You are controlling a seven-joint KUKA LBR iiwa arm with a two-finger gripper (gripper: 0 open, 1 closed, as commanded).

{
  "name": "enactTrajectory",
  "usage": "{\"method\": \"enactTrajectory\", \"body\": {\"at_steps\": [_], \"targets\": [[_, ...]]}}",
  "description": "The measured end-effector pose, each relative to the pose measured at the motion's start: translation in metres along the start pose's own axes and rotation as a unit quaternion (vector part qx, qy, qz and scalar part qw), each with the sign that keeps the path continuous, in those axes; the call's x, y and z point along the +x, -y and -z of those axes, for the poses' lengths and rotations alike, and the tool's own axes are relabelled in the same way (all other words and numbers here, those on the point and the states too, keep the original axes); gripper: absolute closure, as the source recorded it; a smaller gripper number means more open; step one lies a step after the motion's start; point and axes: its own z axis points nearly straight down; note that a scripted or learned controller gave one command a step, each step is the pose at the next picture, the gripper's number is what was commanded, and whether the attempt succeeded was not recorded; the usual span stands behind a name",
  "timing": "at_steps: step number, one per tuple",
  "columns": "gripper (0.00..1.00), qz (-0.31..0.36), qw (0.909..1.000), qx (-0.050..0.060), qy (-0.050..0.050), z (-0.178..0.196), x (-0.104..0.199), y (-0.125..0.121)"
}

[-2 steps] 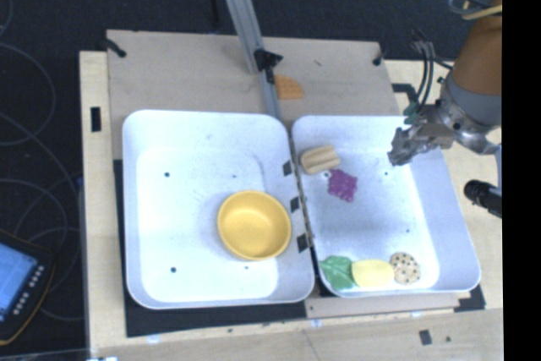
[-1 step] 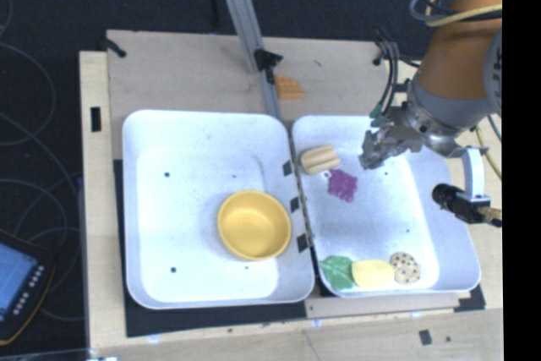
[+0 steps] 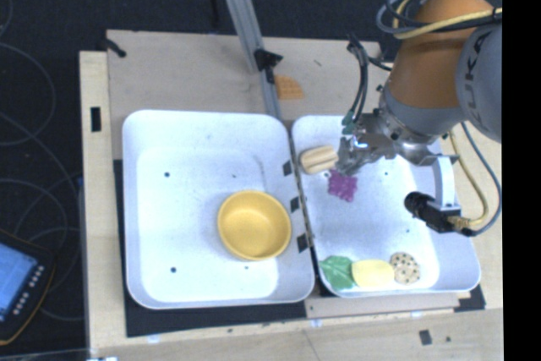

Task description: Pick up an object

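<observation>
My gripper [image 3: 349, 166] hangs over the upper part of the right bin [image 3: 439, 266], pointing down. A small purple object [image 3: 342, 186] lies or hangs directly under its tips, touching or nearly so. A tan bread-like roll [image 3: 317, 158] sits just left of the gripper by the bin's left wall. Along the near edge of the right bin lie a green piece [image 3: 336, 270], a yellow lemon-like piece [image 3: 370, 273] and a cookie [image 3: 406, 268]. A yellow bowl [image 3: 253, 225] stands in the left bin [image 3: 169, 182].
A grey metal pole [image 3: 241, 13] slants down from the top to the divide between the bins. A black cable connector [image 3: 427, 211] hangs off the arm over the right bin's right side. An orange tag [image 3: 288, 87] lies on the bench behind the bins.
</observation>
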Motion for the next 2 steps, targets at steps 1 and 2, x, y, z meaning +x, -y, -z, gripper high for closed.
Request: {"method": "enactTrajectory", "body": {"at_steps": [1, 2], "targets": [[1.00, 0.000, 1.0000, 0.000, -0.001, 0.002, 0.049, 0.002], [1.00, 0.001, 1.0000, 0.001, -0.001, -0.002, 0.098, 0.010]]}}
